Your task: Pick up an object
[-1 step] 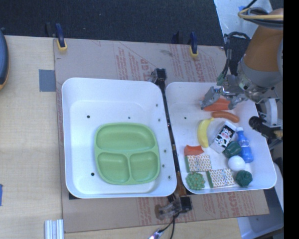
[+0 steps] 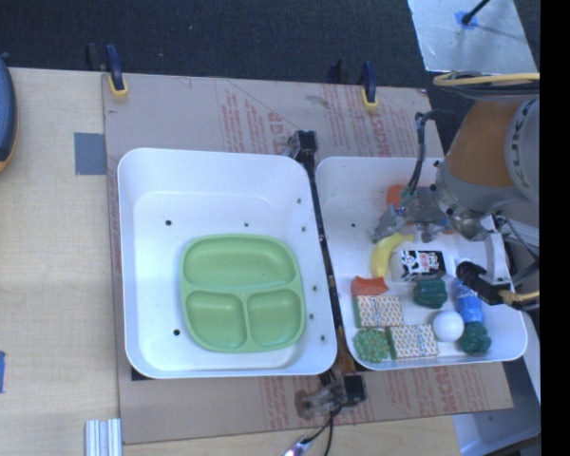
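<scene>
**Lowering onto the banana in the crowded right bin**

Picking 1 item cleanly from this pile calls for a straight, slow descent and a close across the narrow width of the target, not along its length. The gripper hangs low over the far part of the right bin, with the grey arm and its orange band above it at the right. Whether its fingers are spread or closed I cannot tell; they are too small and dark against the clutter, and nothing is visibly held between them.

The likeliest target, judging by position, is the yellow banana, lying just beside and nearer than the gripper. It is short, curved and smooth, so it may roll or slip if pinched near an end; aim for its middle.

Neighbours crowd it. A black-and-white carton touches its right side, an orange-red piece sits at its near end, and 2 patterned blocks lie nearer still. A dark green lump, a white ball and a blue bottle sit to the right. A small orange item lies further off.

The left bin holds a green divided plate, well apart from the work.
</scene>
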Motion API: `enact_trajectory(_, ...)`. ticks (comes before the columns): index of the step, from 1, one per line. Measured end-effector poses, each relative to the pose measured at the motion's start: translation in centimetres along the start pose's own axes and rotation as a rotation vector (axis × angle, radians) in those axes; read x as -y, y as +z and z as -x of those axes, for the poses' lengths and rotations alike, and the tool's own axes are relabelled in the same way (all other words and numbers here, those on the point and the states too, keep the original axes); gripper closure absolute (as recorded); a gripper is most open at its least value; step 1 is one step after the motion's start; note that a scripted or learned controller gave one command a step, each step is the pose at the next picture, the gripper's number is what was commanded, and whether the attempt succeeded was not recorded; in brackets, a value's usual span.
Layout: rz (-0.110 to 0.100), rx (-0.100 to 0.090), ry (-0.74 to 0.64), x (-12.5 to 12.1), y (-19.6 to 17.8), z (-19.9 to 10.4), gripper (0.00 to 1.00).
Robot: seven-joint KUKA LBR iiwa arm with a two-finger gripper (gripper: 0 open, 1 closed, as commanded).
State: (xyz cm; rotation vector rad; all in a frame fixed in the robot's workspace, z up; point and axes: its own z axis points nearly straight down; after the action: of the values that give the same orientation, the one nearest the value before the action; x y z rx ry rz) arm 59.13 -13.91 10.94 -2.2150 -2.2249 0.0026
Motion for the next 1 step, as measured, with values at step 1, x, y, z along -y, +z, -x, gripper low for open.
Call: enact_trajectory(1,-0.007,-0.001,-0.003,1.1,2.11,-2.55,0.0)
